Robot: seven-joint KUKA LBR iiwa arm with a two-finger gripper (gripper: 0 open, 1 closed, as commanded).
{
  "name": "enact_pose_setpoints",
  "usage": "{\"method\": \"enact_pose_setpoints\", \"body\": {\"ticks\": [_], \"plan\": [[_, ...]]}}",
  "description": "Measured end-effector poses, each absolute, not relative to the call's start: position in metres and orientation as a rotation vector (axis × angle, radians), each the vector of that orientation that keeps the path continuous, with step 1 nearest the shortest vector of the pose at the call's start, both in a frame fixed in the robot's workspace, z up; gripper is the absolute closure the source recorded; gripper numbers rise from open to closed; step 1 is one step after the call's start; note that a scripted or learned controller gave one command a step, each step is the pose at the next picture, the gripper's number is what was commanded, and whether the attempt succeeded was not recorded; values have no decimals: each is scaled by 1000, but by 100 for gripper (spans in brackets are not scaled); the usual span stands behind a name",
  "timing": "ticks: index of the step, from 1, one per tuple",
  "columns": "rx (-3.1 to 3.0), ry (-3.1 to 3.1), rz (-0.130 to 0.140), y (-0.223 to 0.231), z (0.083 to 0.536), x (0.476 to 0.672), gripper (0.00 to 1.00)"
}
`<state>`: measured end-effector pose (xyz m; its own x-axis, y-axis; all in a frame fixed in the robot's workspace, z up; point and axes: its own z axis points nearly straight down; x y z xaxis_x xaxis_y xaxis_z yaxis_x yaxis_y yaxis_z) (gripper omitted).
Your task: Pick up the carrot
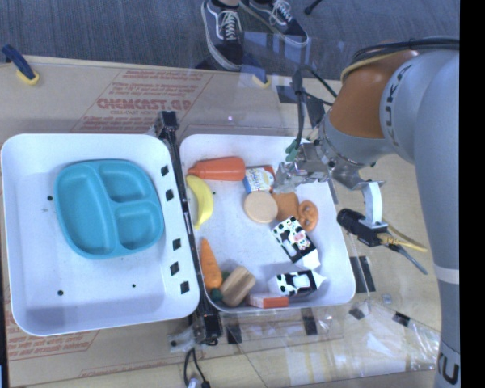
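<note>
Carrot (pixel 210 263) lay at right bin's (pixel 250 237) left wall, lower end tucked behind bread roll (pixel 237 284); gripper (pixel 295 170) hovered at upper right, over blurred packets; grip state could not be made out

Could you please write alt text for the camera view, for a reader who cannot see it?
A grey robot arm reaches from the right, its gripper over the upper right of the right bin, which holds toy food. A carrot lies by that bin's left wall, apart from the gripper. The left bin holds a blue tray.
</note>
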<state>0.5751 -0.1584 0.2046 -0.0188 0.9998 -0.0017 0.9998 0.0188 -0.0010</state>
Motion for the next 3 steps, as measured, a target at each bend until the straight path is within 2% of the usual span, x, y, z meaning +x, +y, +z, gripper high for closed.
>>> {"method": "enact_pose_setpoints", "body": {"ticks": [1, 2, 3], "plan": [[1629, 2683, -9, -213, 269, 546, 100], [2052, 2389, -7, -211, 244, 548, 100], [1569, 2716, -6, -211, 321, 536, 100]]}}
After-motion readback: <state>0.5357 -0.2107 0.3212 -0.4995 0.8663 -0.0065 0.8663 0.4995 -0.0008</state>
